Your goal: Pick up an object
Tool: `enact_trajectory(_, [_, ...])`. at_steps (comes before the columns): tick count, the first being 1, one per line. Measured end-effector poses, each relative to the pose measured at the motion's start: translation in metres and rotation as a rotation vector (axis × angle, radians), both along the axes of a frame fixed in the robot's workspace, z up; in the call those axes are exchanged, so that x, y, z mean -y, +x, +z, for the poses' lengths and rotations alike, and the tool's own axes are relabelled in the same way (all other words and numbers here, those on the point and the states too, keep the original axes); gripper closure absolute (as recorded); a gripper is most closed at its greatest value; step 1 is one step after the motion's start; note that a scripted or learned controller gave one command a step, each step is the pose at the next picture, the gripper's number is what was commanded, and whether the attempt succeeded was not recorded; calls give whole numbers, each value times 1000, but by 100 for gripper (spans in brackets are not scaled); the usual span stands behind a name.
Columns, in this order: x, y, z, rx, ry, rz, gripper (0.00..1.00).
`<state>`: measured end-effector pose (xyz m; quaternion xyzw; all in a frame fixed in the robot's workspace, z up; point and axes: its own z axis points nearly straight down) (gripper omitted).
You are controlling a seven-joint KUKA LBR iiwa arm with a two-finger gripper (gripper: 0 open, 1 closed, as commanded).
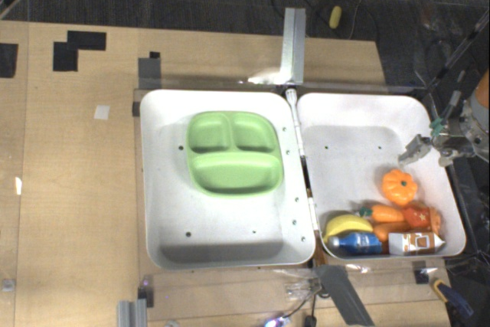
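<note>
One arm reaches in low over the right bin [360, 126]; its jaws (state unclear) hang just above the orange pumpkin [400, 188].

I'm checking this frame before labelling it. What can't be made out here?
- End effector, camera view: small and blurred at the right bin's edge; finger state unreadable.
- Arm: cut off by the right edge.
- Pile by the pumpkin: banana, bottle, carton overlap; labels too small.

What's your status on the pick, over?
Pincer above right bin's right side, holding nothing. Orange pumpkin just below it, untouched. Banana, blue can, carton crowded along the near wall.
</note>
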<state>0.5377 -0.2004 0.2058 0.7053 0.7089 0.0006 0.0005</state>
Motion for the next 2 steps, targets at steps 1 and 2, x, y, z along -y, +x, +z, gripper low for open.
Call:
enact_trajectory(1, [5,-21,-111,3,-1,169,0])
enact_trajectory(2, [5,-19,-103,4,0,168,100])
